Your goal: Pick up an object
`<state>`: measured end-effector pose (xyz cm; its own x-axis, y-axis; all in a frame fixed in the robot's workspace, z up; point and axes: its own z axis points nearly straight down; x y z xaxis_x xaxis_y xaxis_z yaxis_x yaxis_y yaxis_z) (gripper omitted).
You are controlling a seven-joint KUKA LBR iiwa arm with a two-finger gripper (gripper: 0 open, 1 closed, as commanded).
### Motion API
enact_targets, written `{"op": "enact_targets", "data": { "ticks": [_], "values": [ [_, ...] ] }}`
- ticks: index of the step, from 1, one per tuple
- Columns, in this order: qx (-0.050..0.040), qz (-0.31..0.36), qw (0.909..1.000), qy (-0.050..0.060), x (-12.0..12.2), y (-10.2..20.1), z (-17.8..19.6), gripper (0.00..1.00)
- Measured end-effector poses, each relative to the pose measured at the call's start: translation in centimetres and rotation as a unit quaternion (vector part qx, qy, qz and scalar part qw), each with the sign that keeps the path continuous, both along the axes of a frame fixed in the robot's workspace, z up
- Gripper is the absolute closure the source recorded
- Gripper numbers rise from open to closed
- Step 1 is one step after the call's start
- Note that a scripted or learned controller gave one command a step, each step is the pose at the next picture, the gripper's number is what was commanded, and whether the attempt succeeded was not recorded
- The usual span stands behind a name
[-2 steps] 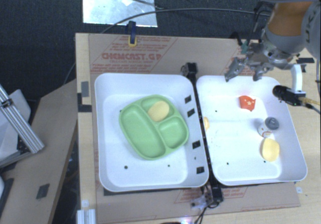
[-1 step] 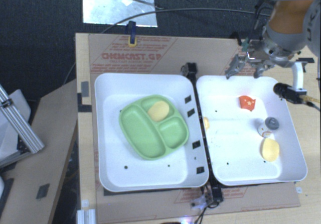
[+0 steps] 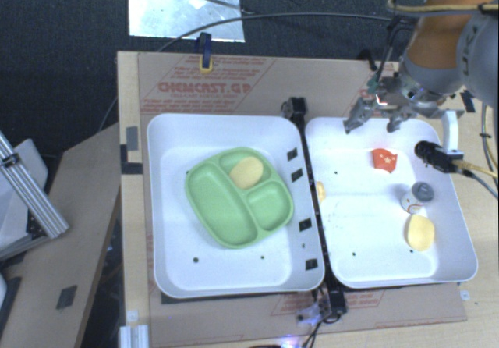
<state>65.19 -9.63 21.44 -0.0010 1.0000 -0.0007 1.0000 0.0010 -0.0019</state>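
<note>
Above the right bin's (image 3: 460, 257) far edge, the gripper (image 3: 374, 122), fingers spread wide, nothing between them.

Left bin (image 3: 168, 206): a green divided plate (image 3: 226, 210) is seen inside it, a blue clamp (image 3: 204, 50) beyond it on the desk (image 3: 257, 77).

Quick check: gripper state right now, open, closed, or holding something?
Gripper: open, fingers spread, holding nothing, above the far edge of the right bin.
</note>
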Motion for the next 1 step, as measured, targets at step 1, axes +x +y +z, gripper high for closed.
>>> {"op": "enact_targets", "data": {
  "ticks": [1],
  "values": [
    [0.0004, 0.000, 1.0000, 0.000, 0.20, 0.33, -4.20, 0.00]
  ]
}}
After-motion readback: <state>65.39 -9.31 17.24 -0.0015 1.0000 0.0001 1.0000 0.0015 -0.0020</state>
